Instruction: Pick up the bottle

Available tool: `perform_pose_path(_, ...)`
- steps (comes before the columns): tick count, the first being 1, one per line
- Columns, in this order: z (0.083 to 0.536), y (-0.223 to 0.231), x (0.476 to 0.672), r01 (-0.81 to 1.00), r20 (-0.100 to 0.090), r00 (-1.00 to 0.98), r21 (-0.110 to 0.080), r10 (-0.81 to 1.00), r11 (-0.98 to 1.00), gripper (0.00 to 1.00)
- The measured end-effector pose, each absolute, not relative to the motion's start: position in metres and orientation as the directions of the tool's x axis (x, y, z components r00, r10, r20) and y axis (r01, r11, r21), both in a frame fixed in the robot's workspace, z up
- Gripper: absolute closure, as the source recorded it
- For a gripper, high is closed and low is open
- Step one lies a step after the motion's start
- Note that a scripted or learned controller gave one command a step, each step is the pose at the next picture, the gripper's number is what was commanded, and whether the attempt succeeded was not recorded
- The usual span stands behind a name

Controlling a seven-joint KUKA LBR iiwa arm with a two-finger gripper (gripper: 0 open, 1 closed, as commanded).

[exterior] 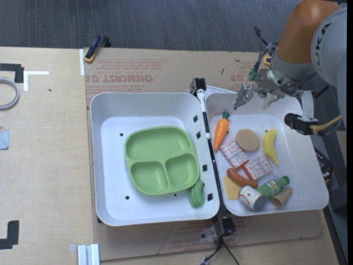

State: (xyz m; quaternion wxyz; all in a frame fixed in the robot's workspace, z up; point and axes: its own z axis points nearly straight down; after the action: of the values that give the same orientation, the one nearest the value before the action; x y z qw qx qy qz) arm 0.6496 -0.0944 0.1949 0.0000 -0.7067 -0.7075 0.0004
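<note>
Gripper (244,97) sat over the far edge of the right bin (309,195), well apart from the bottle (273,187), which lay on its side near the bin's near edge, green body with the cap end pointing right. Finger state: couldn't tell, the fingertips were too small and dark against the bin wall to read. Nothing was between them that I could make out. Main risk was clutter. The bottle was touching or just beside a can (252,197) on its left and a cone-shaped piece (281,197) under its cap end, with a yellow cheese wedge (231,187) and a red sausage (238,176) close by. A descent slightly off would likely land a finger on the can or the cone instead of straddling the bottle, or pinch two items at once. The bottle being round and lying down, my guess was it would roll or squirt out if the fingers closed along its axis rather than across it. Being near the bin wall also left little room for the outer finger. The banana (269,146), cookie (247,140) and carrot (220,131) lay between gripper and target, so a low traverse could sweep them. The left bin (107,148) with the green plate (162,160) looked irrelevant.
</note>
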Motion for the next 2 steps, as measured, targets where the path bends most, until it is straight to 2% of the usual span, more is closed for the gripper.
perform_pose_path(1,0.204,-0.095,0.650,1.000,-0.001,-0.003,0.000,1.000,0.003,1.00)
perform_pose_path(2,0.168,-0.114,0.571,0.986,0.000,0.169,-0.001,0.986,-0.169,1.00)
